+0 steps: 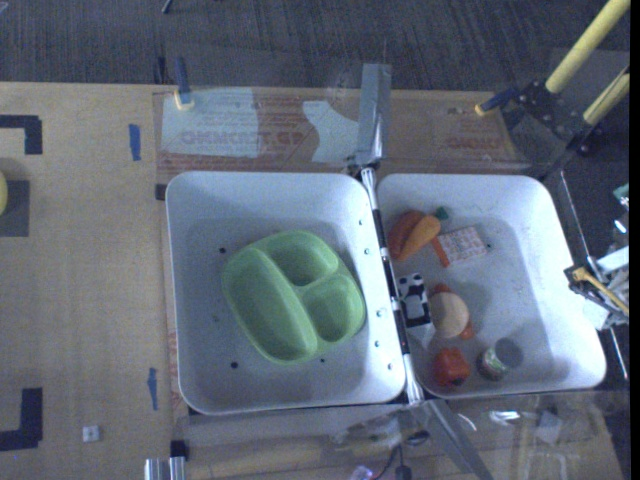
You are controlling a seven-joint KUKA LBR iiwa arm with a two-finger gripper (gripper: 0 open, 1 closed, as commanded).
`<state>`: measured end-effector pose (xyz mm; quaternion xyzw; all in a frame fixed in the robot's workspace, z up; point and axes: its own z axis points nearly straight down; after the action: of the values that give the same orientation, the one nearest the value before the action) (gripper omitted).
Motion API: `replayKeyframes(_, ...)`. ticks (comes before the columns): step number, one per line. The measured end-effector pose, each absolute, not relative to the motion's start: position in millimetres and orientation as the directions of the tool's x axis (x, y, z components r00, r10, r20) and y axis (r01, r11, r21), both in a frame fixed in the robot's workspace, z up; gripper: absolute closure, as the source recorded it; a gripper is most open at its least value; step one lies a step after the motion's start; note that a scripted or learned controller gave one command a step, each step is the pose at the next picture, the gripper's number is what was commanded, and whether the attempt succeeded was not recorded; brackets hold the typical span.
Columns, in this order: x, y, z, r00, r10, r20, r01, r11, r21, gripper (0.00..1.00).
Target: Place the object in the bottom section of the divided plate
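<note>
A green divided plate [292, 294] lies in the left white bin [190, 268], with three sections and nothing in them. The right white bin [560, 298] holds several small toy foods: an orange carrot-like piece [413, 234], a pink and white packet [462, 245], a black and white piece [412, 299], a tan round bun-like piece [450, 313], a red piece [451, 366] and a small grey and green can [498, 357].
A metal divider strip [385, 268] runs between the two bins. A yellow pole [590, 38] with a black clamp stands at the upper right. Blue tape marks sit on the wooden bench [80, 268] to the left.
</note>
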<state>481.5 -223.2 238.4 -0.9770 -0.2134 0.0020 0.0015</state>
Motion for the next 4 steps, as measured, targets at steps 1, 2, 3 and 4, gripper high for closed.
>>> replayKeyframes(1, 479.4, -174.2, 224.5, 0.931, 0.366, -0.005, 0.366, -0.931, -0.005, 1.0)
replayKeyframes(2, 480.2, -223.4, 325.6, 0.891, 0.453, -0.003, 0.453, -0.891, -0.002, 1.0)
replayKeyframes(3, 509.5, -192.1, 243.5, 0.827, 0.562, -0.003, 0.562, -0.827, -0.004, 1.0)
replayKeyframes(4, 480.1, -223.5, 296.1, 0.838, 0.546, -0.003, 0.546, -0.838, -0.002, 1.0)
